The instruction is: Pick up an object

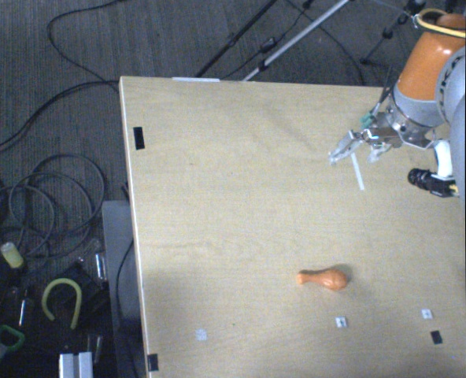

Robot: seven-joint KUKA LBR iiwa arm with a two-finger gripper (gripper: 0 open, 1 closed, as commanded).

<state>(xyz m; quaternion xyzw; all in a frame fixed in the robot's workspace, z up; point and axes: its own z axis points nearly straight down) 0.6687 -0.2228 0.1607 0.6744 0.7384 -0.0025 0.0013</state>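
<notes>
A small orange pear-shaped object (324,279) lies on its side on the pale wooden table top (233,195), toward the near right, with its narrow end pointing left. My gripper (347,170) hangs over the table's right part, well above and slightly right of the orange object. Its two pale fingers (337,155) are spread apart with nothing between them. The grey arm with its orange band (430,61) comes in from the upper right.
Small black tape marks (139,138) and little white tags (341,322) dot the table. The table's left edge runs down near x 190; beyond it lie cables (44,203) and tools on the carpet. Stand legs (312,22) cross the floor behind the table.
</notes>
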